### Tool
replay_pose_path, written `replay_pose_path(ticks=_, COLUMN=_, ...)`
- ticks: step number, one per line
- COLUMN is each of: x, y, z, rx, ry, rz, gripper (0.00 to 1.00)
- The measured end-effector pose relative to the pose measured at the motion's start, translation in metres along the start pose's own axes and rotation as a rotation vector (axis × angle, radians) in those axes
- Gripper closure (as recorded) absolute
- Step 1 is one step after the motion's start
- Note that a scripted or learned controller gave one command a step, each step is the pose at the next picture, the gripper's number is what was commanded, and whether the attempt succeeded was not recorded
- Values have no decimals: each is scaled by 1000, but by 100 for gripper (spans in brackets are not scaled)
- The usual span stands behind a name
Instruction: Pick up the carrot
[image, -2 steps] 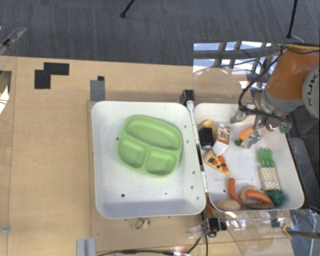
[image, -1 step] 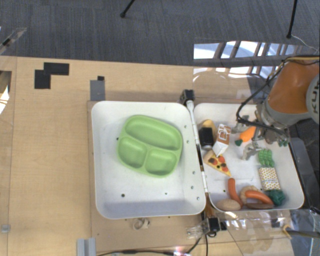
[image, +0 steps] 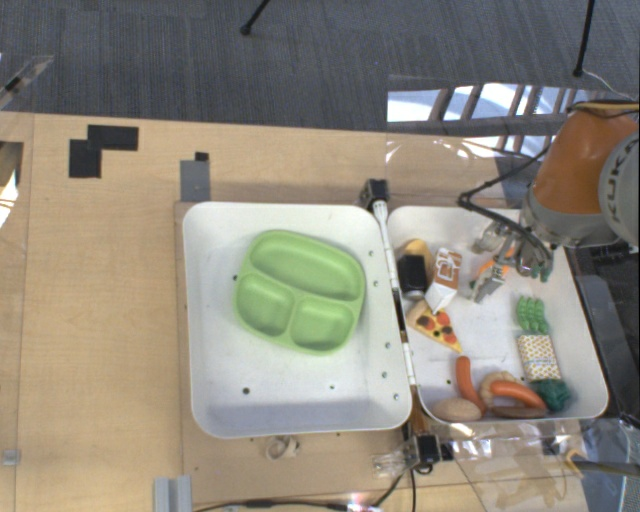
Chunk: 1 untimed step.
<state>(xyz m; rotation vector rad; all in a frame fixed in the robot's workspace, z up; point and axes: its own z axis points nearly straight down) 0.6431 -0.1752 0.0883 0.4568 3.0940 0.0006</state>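
The carrot (image: 517, 392) is seen at the right bin's (image: 590, 330) near edge, orange with a green top, crowded by a sausage (image: 466, 378), a brown piece and a potato-like item (image: 459, 409). The gripper (image: 491, 272) is hung over the bin's far part, well apart from it; the fingers appear spread, nothing pinched. A pizza slice (image: 438, 327) and a patterned block (image: 538, 355) are lying between. A green divided plate (image: 300, 290) is seen in the left bin (image: 210, 400).

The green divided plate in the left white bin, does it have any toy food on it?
No, the green divided plate has three bare compartments; the toy food, including the orange carrot, lies in the right white bin.
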Motion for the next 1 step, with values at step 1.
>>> replay_pose_path(ticks=1, x=-4, y=3, z=-15, rx=-2, ry=-13, rz=-9, gripper=100)
